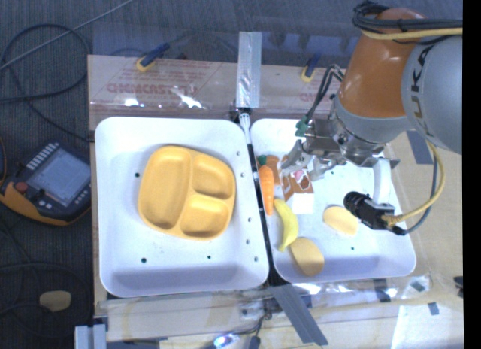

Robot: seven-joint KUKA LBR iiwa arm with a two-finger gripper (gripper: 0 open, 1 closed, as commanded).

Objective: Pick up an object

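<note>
Several small things lie in the right bin (406,261), any of which could serve as the pick: a carrot (266,184) along the bin's left wall, a banana (285,223) just below it, a tan potato (306,256) touching the banana's lower end, a pale yellow lemon (340,220) right of centre, and a brown-and-white carton (298,189) between the carrot and the lemon.

I see the gripper (302,161) low over the carton's upper edge, in the upper middle of that bin, with the grey and orange arm (383,62) reaching in from the upper right of the frame. I cannot tell how far its fingers are spread, nor whether anything sits between them; the carton looks to lie on the bin floor.

I judge this to be the descent or the close, with nothing lifted yet. The next move calls for a firm closure on the carton alone, clear of the carrot beside it, then a straight lift.

The left bin (113,189) holds a yellow tray (188,191). A pendant (49,182) rests on the floor at the frame's left edge.
</note>
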